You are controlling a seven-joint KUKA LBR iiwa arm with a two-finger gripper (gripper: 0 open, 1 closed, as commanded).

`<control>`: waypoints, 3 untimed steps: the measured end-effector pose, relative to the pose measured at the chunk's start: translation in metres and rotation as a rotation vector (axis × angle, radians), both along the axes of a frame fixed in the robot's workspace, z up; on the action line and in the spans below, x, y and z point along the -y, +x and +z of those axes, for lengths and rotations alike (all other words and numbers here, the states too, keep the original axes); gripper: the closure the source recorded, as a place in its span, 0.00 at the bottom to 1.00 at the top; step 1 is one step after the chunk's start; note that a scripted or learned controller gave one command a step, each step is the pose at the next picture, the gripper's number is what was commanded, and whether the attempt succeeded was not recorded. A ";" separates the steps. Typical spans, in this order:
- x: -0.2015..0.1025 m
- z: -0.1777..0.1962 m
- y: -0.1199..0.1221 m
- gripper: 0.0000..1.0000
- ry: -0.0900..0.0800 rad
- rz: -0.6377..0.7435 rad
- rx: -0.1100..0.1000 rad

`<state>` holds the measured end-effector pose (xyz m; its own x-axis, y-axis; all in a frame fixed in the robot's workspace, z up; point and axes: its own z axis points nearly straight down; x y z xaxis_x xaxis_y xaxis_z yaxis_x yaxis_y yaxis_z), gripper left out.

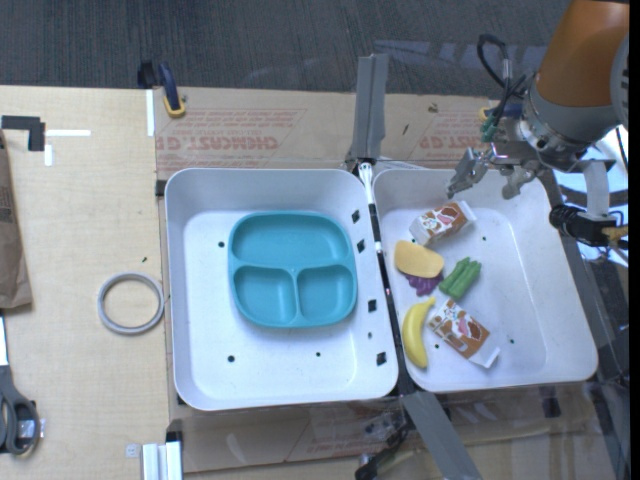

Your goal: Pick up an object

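Carton (441, 223) below-left of raised, open end effector (491, 177).

A teal divided plate (294, 269) sits in the left white bin (190, 298). Right of the plate lie a yellow banana (416, 334), a green vegetable (460, 277), a yellow-orange piece (418, 259) over something purple (423, 285), and two red-and-white printed cartons (441, 223) (463, 332). The worktop (80, 218) is pale wood.
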<state>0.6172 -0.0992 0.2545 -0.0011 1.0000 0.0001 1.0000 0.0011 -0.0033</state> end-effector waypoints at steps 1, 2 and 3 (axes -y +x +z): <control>0.003 -0.082 -0.063 0.00 0.000 0.049 -0.001; 0.023 -0.163 -0.123 0.00 0.001 0.083 0.002; 0.070 -0.130 -0.070 0.00 0.000 0.270 0.004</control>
<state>0.5467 -0.1691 0.1241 -0.2679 0.9634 -0.0003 0.9634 0.2679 0.0004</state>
